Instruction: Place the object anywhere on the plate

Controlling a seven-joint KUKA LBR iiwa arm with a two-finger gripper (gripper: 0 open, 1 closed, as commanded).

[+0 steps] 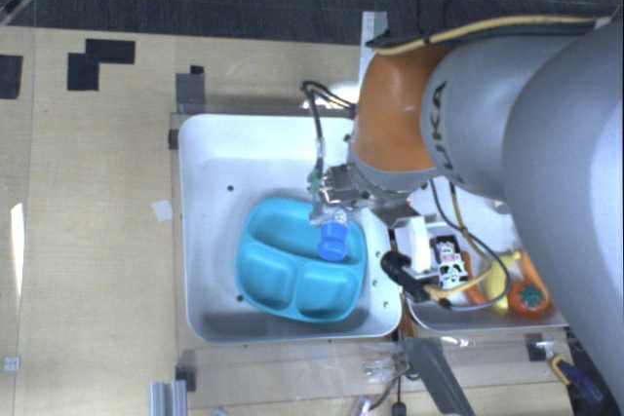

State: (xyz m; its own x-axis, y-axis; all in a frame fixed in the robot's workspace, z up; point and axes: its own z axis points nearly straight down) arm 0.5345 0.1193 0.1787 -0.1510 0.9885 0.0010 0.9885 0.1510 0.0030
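White bin (210,209) — blue object (333,242) just below pincer (326,206)

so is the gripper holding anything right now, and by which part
Cannot be told for sure. The gripper sits right at the top of a small blue object over the blue plate, but whether its tips clamp the object is too small to see.

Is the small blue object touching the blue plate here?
Cannot tell. In the camera view the small blue object overlaps the blue plate right below the claw; resting or lifted isn't plain.
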